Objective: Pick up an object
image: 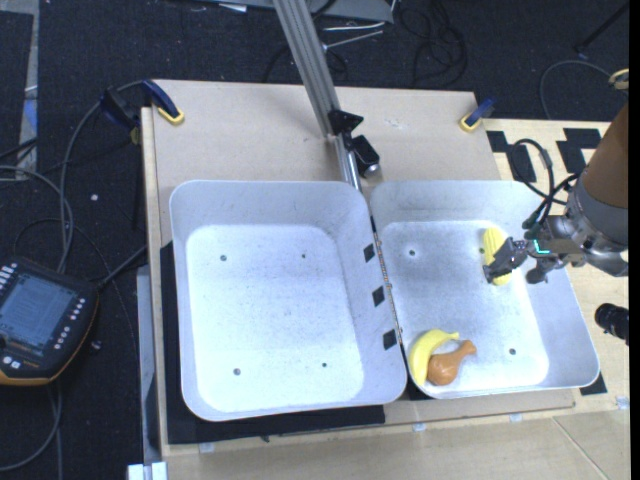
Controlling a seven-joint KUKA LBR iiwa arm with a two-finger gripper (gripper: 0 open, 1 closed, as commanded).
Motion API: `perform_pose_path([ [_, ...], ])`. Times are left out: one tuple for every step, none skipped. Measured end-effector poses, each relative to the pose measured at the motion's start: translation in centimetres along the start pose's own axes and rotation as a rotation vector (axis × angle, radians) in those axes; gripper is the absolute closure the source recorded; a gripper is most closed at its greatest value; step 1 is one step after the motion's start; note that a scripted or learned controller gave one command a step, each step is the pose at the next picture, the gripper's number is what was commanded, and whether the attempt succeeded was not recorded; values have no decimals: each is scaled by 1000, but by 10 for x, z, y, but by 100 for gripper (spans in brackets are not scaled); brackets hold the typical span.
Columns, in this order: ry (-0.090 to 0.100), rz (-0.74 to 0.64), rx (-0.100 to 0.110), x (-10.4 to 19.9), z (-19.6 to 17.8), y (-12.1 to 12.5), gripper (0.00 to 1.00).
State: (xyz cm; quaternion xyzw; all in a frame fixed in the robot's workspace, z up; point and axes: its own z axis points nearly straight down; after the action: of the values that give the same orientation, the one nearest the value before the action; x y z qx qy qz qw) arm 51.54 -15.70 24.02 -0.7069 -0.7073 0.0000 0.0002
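Here, two white bins side by side on a tan bench (250,128): left bin (270,308) bare-floored, right bin (560,338) with the clutter. Arm (610,183) in from 3 o'clock, gripper (507,259) low over the right bin's upper part, toward 1 o'clock of that bin. Fingers clamped, as far as can be seen, on a yellow corn cob (493,252), cob poking out above and below the fingertips. Down at 6 o'clock of the same bin, a banana (428,344) touching an orange drumstick (447,362), both well apart from the gripper. At 9 o'clock off the bench, a pendant (35,318) on the dark floor.
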Motion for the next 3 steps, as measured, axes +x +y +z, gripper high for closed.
perform_pose_path([
  [0, 0, 0, 0, 0, 0, 0],
  [1, 1, 4, -2, 50, -10, 0],
  [1, 1, 4, -3, 100, -21, 0],
])
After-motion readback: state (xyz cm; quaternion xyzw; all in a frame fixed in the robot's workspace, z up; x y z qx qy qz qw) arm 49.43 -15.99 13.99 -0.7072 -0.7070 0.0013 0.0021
